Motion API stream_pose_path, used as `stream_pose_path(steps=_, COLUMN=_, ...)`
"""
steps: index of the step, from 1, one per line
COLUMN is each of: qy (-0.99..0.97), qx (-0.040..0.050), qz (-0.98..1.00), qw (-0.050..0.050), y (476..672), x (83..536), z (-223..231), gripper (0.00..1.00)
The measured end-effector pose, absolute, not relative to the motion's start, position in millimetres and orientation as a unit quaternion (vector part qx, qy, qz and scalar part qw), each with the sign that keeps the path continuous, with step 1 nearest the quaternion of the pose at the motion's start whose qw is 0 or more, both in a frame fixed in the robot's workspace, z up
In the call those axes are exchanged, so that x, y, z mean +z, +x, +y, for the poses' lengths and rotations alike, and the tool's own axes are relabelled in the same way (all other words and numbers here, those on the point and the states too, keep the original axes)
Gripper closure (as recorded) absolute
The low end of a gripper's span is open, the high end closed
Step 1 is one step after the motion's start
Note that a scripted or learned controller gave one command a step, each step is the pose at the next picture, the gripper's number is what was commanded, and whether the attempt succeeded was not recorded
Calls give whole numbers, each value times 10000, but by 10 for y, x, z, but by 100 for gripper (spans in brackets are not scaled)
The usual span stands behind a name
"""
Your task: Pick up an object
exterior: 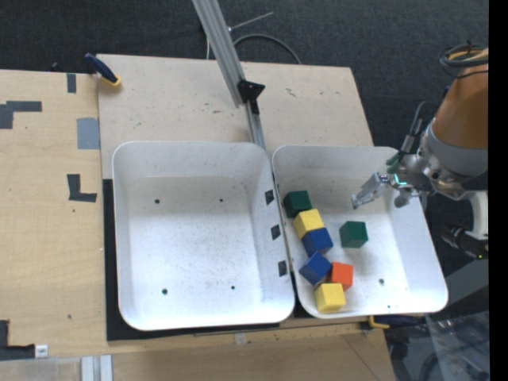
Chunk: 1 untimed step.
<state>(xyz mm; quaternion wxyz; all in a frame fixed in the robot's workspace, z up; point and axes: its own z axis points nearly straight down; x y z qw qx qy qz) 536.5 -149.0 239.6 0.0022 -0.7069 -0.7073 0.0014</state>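
Two shallow white bins sit side by side on the bench (pixel 198 94), a pale, scuffed wooden board. Both are smooth moulded plastic with rounded corners and faint dark speckling on their floors. The left bin (pixel 127 213) shows four small dark dots on its floor.

The right bin (pixel 421 268) holds seven small cubes, all matte and sharp-edged (foam or painted wood, hard to tell which). By colour: two green, two yellow, two blue, one orange. Six run in a loose line along the bin's left wall: a green cube (pixel 297 203) at the top, a yellow cube (pixel 308 221) touching it, a blue cube (pixel 317 240) below that, then a second blue cube (pixel 315 267) with the orange cube (pixel 342 274) just beside it, and a second yellow cube (pixel 330 297) nearest the front rim. The second green cube (pixel 353 233) stands apart, toward the bin's middle.

The gripper (pixel 383 194) hangs over the upper right part of this bin, above and right of the lone green cube, its two metal fingers spread apart with nothing between them.
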Motion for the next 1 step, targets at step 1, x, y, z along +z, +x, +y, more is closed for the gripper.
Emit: stream_pose_path(steps=1, qy=-7064, qx=4, qz=-7078, qw=7, y=5372, x=2416, z=-1491, gripper=0)
